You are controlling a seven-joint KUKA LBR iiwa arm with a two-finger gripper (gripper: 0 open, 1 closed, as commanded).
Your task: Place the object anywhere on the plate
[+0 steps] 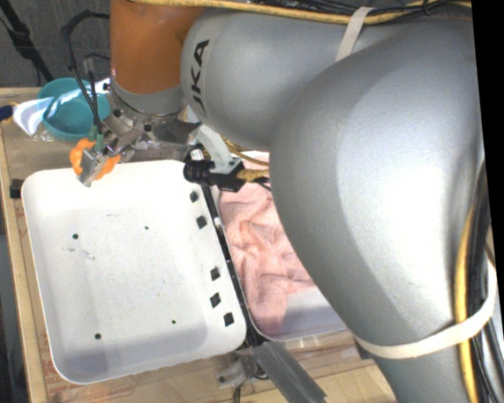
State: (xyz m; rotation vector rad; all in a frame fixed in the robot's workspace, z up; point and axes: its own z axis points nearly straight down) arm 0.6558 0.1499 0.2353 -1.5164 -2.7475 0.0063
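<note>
Small orange object (pixel 89 161) at the left bin's (pixel 118 280) top edge, under the gripper (pixel 105 148); grip state indiscernible.

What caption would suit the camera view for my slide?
Grey arm's tool with an orange object at the left bin's far corner, near a teal plate.

Bright, even light falls from overhead. The shallow white plastic bin on the left (pixel 116 262) is nearly washed out across its floor, with a soft grey shadow pooled along its lower edge. Broad pale sheen lies on the big grey metal arm (pixel 383 183), which looms close and slightly soft. The dark floor (pixel 6 43) at upper left loses detail.
</note>
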